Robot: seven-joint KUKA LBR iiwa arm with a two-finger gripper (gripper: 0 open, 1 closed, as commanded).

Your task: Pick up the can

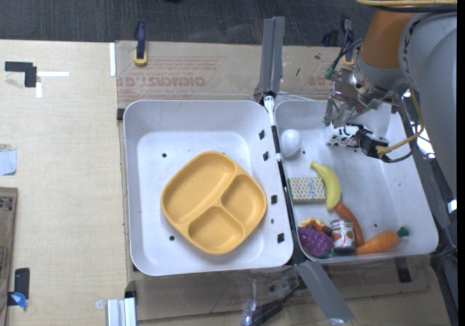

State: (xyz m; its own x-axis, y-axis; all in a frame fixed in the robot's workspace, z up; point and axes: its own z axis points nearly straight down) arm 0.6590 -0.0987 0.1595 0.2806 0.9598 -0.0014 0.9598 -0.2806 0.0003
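Observation:
The can (342, 235) is small, with a red and white label. It stands upright near the front edge of the right bin (407, 194), between purple grapes (314, 237) and a carrot (378, 242). My gripper (341, 127) hangs over the back of that bin, well behind the can and apart from it. The wrist above it blocks a clear look at the tips.
In the right bin lie a white ball (290, 141), a banana (327, 183), a tan cracker block (306, 189) and a red sausage (346, 216) just behind the can. The left bin (145, 172) holds a yellow divided plate (213, 202).

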